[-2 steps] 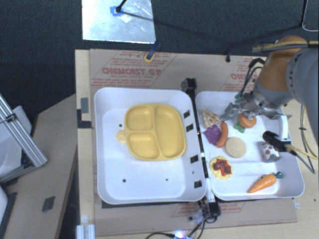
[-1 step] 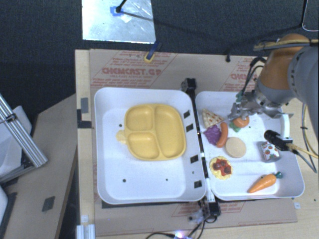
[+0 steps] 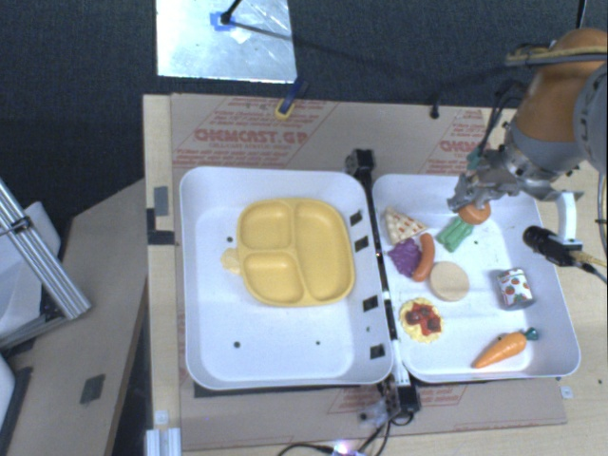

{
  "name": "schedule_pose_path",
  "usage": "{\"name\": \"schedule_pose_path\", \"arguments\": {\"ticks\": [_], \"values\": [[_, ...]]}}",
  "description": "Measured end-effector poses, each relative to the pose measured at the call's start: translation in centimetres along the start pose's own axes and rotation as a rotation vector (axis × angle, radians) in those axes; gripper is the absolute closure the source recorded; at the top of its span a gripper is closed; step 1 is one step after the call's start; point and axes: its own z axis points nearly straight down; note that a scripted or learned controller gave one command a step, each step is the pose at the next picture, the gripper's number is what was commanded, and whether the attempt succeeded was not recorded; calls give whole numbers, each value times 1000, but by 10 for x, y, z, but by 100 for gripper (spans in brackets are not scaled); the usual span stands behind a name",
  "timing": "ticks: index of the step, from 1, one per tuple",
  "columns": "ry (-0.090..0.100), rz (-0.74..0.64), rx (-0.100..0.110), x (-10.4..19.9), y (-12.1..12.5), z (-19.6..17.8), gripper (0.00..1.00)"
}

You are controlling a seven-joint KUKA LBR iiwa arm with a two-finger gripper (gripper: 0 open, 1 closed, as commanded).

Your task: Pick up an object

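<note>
Arm (image 3: pixel 560 103): grey, with orange band above wrist; enters from right, over the right bin's far corner.
Pincer (image 3: pixel 472 200): low over far part of right bin, just above the tomato; released or clenched cannot be told; nothing seen between its tips.
Tomato (image 3: pixel 475 213): small, round, orange-red, smooth plastic; partly hidden under the pincer; far part of right bin.
Green piece (image 3: pixel 455 235): short ribbed block, matt green; touching the tomato on its near side, tilted.
Pizza slice (image 3: pixel 404 225): flat triangle, tan crust, red-and-white top; far left of right bin.
Purple piece (image 3: pixel 405 256): knobbly, grape-like cluster; just below the pizza slice.
Sausage (image 3: pixel 425 256): smooth orange-red rod, rounded ends; beside the purple piece, on its right.
Disc (image 3: pixel 449 281): plain tan round, matt; just right of the sausage's lower end.
Pasta (image 3: pixel 422 319): flat yellow round with red centre; near left side of right bin.
Carton (image 3: pixel 514 289): small box, silver with red print; right side of right bin.
Carrot (image 3: pixel 501 349): orange cone, green tip at its right end; near right corner of right bin.
Right bin (image 3: pixel 560 350): shallow, white, glossy, rounded corners.
Left bin (image 3: pixel 204 283): same make, beside the right bin.
Tray (image 3: pixel 290 251): yellow, three compartments, rounded; middle of left bin.
Tabletop (image 3: pixel 256 126): brown cardboard with red print under both bins.
</note>
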Motion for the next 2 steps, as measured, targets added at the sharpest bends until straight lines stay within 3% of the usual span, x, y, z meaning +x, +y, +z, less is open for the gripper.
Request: {"name": "schedule_pose_path", "arguments": {"ticks": [1, 2], "values": [[0, 0, 2, 0, 2, -41, 100], [3, -4, 6, 50, 12, -31, 100]]}}
